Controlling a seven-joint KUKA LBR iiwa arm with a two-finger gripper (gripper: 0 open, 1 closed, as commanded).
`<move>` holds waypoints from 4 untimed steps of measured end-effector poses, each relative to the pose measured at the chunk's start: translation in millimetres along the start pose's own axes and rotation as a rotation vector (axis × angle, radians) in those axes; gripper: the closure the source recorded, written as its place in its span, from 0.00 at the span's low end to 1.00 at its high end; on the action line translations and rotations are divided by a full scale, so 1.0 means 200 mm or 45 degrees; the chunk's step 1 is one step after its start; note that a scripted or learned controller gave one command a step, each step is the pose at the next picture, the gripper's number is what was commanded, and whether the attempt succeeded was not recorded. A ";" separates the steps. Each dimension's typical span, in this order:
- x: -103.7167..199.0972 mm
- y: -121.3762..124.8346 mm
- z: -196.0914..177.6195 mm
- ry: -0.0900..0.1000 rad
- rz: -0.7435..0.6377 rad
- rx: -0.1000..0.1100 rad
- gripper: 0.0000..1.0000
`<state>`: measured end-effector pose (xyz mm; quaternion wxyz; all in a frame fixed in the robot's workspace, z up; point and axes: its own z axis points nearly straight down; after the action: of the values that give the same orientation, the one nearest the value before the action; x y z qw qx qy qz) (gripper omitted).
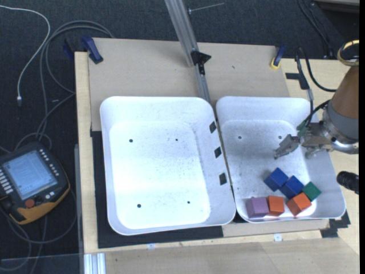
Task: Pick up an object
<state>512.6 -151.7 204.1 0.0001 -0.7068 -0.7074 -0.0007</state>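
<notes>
The grey arm's two-finger gripper (297,144) hangs over the right shallow white plastic bin (251,116), its jaws spread apart with nothing between them. Nearer, in that bin's near right corner, small blocks cluster together: two blue cubes (277,178) (293,185), a green block (312,190), two orange blocks (276,204) (297,204) and a purple block (258,206).

The arm (347,104) comes in from the right edge, its orange-brown band uppermost and the grey wrist below it, angled down and to the left. The gripper (293,144) sits at its left end, pointing left and slightly toward the near side. Its jaws are spread apart, one finger (283,149) reaching furthest left, with nothing between them.
</notes>
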 end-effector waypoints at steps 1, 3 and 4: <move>0.25 0.12 0.09 0.003 -0.007 0.003 0.00; 0.07 -0.09 0.35 0.000 -0.001 -0.003 1.00; 0.35 -0.16 0.19 0.003 -0.008 -0.001 1.00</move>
<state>481.0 -81.2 166.7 0.0005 -0.7046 -0.7096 -0.0017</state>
